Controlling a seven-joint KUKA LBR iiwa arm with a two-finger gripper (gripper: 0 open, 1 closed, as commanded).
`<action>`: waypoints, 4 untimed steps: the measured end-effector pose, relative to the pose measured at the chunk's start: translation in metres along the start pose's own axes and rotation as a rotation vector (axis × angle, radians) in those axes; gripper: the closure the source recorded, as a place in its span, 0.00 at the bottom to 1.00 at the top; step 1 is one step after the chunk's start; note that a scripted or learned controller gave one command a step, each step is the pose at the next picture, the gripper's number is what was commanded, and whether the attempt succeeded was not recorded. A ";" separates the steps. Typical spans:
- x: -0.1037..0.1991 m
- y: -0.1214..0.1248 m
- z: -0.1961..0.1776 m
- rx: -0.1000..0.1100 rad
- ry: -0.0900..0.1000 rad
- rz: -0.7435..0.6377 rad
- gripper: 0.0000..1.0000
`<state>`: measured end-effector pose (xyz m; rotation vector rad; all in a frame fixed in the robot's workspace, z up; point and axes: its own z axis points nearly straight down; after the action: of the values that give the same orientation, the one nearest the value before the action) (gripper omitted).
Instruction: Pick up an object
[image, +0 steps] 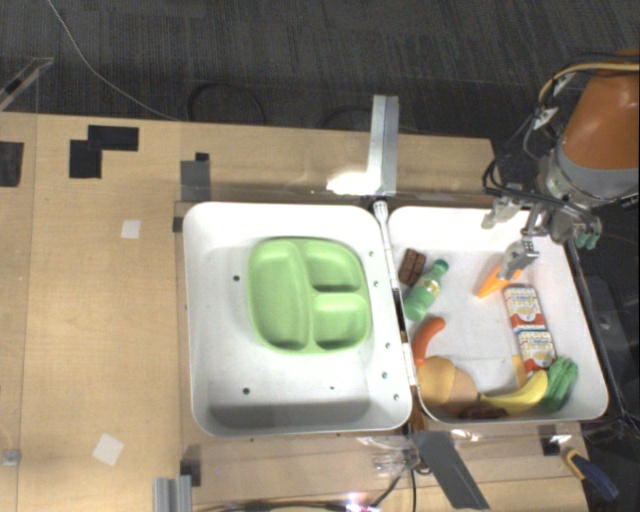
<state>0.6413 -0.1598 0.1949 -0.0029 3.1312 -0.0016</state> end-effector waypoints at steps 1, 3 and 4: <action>0.023 -0.012 0.104 0.002 -0.007 -0.040 0.00; 0.037 0.007 0.106 0.001 -0.003 -0.138 0.00; 0.049 0.007 0.105 0.000 -0.004 -0.096 0.00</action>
<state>0.5932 -0.1534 0.0891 -0.1536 3.1234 -0.0030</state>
